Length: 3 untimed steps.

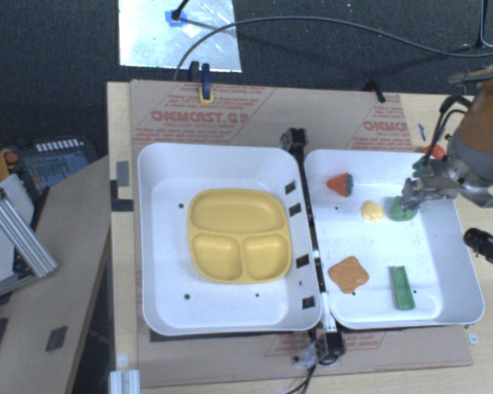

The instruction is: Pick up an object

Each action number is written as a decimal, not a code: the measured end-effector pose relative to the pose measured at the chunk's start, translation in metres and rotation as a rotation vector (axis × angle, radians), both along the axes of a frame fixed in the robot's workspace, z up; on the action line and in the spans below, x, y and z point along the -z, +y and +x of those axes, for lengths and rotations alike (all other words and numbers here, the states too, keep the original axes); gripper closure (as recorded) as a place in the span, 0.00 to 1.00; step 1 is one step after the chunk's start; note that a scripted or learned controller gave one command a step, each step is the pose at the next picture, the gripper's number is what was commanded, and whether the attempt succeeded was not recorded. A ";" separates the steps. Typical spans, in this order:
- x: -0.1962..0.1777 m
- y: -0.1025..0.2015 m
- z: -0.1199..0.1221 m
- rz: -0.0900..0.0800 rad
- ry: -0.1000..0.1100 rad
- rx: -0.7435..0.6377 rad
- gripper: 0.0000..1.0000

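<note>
In the right bin (pixel 460 302) lie a red strawberry-like piece (pixel 340 185), a pale yellow lump (pixel 371 212), a round green piece (pixel 403 212), an orange flat piece (pixel 348 274) and a long green piece (pixel 402 287). My gripper (pixel 412 199) reaches in from the right and hangs right over the round green piece, partly hiding it. Whether it touches that piece cannot be told.
The left bin (pixel 164 302) holds a yellow tray (pixel 234 235) with three compartments. A black divider (pixel 304 228) runs between the bins. The arm's body (pixel 485 138) fills the right edge above the right bin. A cable (pixel 329 25) crosses behind the bench.
</note>
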State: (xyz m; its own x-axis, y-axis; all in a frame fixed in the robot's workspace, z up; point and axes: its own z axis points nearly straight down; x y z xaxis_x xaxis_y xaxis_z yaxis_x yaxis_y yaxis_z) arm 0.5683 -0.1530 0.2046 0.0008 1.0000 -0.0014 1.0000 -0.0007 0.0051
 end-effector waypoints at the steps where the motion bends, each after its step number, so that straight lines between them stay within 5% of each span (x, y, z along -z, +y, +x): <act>1: -0.044 0.000 0.004 0.000 -0.001 -0.005 1.00; 2: -0.089 0.000 0.006 0.000 -0.001 -0.006 1.00; 3: -0.086 0.060 0.022 0.002 0.001 -0.011 1.00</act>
